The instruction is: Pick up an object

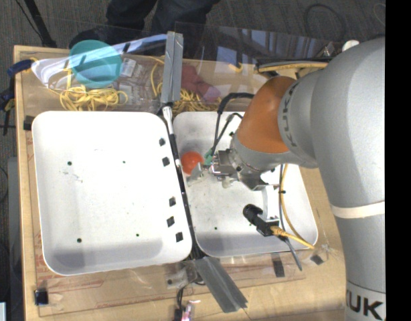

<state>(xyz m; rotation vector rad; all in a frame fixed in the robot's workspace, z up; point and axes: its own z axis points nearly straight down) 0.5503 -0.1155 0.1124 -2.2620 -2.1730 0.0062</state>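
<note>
The grey arm [339,119] with its orange band [262,122] reaches in from the right over the right bin [219,239], and its jaws [204,168] sit low near that bin's left wall, though I cannot tell whether they are wide or narrow. A small red-orange object with a bit of green [191,160] lies in the right bin, touching or just beside the tip of the jaws. The left bin [98,192] sits alongside on the worktop [25,179], with a teal cup [95,60] and yellow cord [88,97] beyond its far edge.

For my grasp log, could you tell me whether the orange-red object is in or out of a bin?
In: the orange-red object lies on the right bin floor near its left wall, beside the hand.
</note>
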